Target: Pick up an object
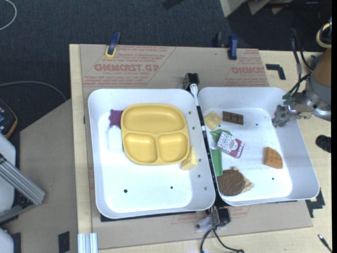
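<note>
From my screen I see the tool (280, 116) hanging over the right bin's (303, 157) far right edge (whether it is open or closed I cannot tell), well apart from the waffle (273, 157), cookie (230, 182) and chocolate bar (233, 118) lying inside.

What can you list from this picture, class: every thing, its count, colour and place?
Bins: two, white, side by side on the bench.
Divided plate: one, yellow, left bin.
Purple item: one, left of the plate.
White item: one, below the purple one.
Yellow wedge: one, at the plate's right edge.
Pale block: one, right bin.
Chocolate bar: one, brown, right bin.
Packet: one, red and white, right bin.
Waffle: one, orange, right bin.
Cookie: one, brown, right bin.
Clamps: two, bench's far edge.
Gripper: one, grey, at the right bin's right rim.
</note>
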`<state>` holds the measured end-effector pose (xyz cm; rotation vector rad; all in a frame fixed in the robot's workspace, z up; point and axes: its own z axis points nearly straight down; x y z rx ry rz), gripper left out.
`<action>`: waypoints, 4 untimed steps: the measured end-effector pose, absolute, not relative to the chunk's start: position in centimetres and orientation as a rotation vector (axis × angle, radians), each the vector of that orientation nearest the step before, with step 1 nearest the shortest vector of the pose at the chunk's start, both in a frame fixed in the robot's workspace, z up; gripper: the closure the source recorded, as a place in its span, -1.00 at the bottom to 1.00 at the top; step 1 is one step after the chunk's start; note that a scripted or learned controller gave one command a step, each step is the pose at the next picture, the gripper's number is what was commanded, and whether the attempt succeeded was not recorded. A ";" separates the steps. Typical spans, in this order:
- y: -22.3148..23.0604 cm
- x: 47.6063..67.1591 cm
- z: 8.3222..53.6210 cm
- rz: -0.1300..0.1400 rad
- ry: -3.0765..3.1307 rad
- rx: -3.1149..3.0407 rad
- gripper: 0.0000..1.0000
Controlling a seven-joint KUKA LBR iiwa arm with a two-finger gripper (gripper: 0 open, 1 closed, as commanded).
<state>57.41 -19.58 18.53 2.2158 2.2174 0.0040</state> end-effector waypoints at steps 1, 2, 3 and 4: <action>-19.6 57.6 22.8 0.005 2.217 2.214 1.00; -14.7 57.2 22.0 -0.001 2.229 2.219 1.00; -9.2 58.2 23.0 0.005 2.228 2.213 1.00; -4.2 57.3 23.1 0.000 2.230 2.218 1.00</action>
